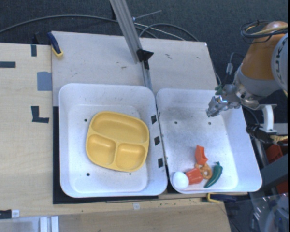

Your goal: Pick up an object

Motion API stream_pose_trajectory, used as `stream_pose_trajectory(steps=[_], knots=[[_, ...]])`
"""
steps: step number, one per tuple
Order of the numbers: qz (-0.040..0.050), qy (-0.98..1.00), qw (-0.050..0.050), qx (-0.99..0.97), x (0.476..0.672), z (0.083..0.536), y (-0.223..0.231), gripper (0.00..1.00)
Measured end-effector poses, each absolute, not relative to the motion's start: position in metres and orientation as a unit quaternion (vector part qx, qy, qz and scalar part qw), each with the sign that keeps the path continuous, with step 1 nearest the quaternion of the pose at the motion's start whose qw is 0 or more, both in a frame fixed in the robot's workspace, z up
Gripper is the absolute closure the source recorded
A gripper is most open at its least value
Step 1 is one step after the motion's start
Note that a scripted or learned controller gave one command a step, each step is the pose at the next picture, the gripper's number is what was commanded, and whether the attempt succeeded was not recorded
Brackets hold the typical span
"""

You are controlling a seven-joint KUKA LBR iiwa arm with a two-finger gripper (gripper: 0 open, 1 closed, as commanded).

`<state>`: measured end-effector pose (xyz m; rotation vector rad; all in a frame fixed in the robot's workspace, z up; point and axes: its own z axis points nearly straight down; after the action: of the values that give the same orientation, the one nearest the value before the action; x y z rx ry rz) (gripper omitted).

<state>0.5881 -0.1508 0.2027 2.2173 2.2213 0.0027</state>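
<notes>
At the near edge of the right bin (241,144), a small heap of toy food sits in the near corner. A white egg (180,180) lies at the front left of the heap, against the bin's near wall. Just beside it, on its right, is an orange piece (195,175), and touching that a small pretzel-like ring (206,170). A green pepper (213,175) lies at the right of the heap, its long axis running diagonally from near-left to far-right, the thin tip at the near end. Just behind them a red-orange piece (200,154) stands with its long axis running near to far.

In the left bin (67,139), a yellow divided plate (118,140) lies flat near the middle, its single long compartment on the far side and two smaller ones on the near side.

Farther back, the gripper (213,108) hangs over the far right part of the right bin, well apart from the heap; whether it is apart or together cannot be told, and nothing shows in it. Above it is the arm's orange band (261,57).
</notes>
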Motion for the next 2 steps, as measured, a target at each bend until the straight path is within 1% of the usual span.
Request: stream_pose_trajectory(steps=[1,2], knots=[[0.0009,0.708,0.001,0.706,0.583,0.248,-0.148,1.00],[0.0002,0.709,-0.001,0.705,0.572,0.249,-0.092,1.00]])
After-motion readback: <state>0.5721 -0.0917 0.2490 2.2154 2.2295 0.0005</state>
